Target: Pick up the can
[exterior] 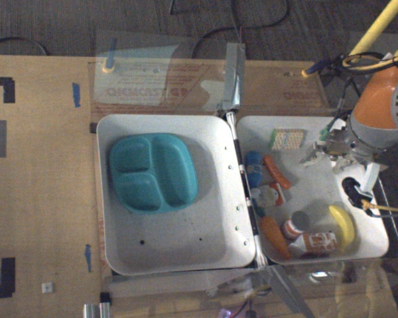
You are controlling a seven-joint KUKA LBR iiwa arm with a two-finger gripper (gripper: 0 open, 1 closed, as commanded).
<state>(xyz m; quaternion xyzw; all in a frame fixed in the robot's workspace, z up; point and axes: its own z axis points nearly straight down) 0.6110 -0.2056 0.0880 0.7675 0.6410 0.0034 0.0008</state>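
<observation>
The can (295,225) is small, with a grey top and a red and white side. It lies tilted in the right bin (378,244) near the front, between an orange carrot-like piece (273,236) and a yellow banana (343,225). My gripper (326,150) hangs over the back right part of the same bin, well behind the can and apart from it. Nothing shows in its grasp. The arm's orange band (378,105) is above it at the right.
The right bin also holds a patterned pad (288,139), a blue item (254,164), a red-orange stick (276,172), a small white and red piece (268,194) and a labelled bottle (316,242). A teal divided plate (152,171) lies in the left bin (186,250).
</observation>
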